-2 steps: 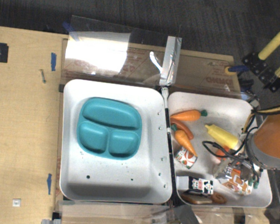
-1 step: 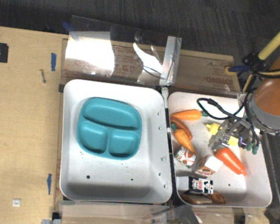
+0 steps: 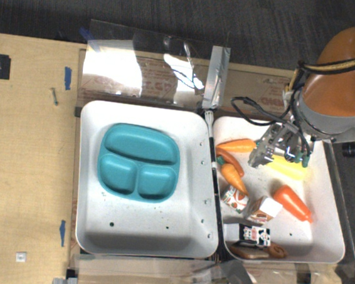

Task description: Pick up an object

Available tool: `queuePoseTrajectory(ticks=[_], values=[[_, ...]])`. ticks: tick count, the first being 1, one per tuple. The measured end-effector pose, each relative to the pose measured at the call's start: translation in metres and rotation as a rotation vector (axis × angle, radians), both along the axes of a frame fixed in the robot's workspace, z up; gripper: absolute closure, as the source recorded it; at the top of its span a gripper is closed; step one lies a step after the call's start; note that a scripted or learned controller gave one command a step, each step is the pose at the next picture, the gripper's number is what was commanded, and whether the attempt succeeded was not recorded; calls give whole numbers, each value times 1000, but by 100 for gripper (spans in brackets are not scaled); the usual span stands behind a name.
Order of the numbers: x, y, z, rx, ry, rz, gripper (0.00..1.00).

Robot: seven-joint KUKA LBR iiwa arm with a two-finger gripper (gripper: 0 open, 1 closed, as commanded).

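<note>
- Camera view, right bin [image 3: 331, 214]: crowded with small things, among them three carrot-like orange pieces, a pale yellow piece, two small cartons and a brown piece at the near rim.
- Gripper [image 3: 265, 155] low over the far half of that bin, hung from the orange-banded wrist coming in from the right, tips aimed down and toward the left.
- Cannot tell how far apart the tips stand; too blurred and metallic to read, and nothing seen clamped between them.
- Nearest candidate: upper carrot [image 3: 235, 145], lying just left of the gripper, seemingly touching or nearly so at its thick right end.
- Long axis of that carrot running roughly left to right, slightly tilted, so pointing almost straight at the gripper rather than across it.
- Yellow piece [image 3: 290, 169] just right of and slightly nearer than the gripper, long axis also left to right.
- Second carrot [image 3: 232, 174] below and left, slanting down to the right; third carrot [image 3: 293, 203] well down and right.
- Judged: short shift left onto the upper carrot, or right onto the yellow piece, with closing direction set across the long axis.
- Left bin [image 3: 88, 211]: holds a teal divided tray [image 3: 139, 161], well apart from the gripper.
</note>
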State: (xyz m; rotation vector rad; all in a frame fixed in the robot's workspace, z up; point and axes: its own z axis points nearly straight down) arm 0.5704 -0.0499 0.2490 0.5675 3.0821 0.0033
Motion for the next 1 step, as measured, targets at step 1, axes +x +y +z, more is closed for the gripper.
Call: queuePoseTrajectory(ticks=[1], values=[[32, -39, -10, -3, 0, 52, 100]])
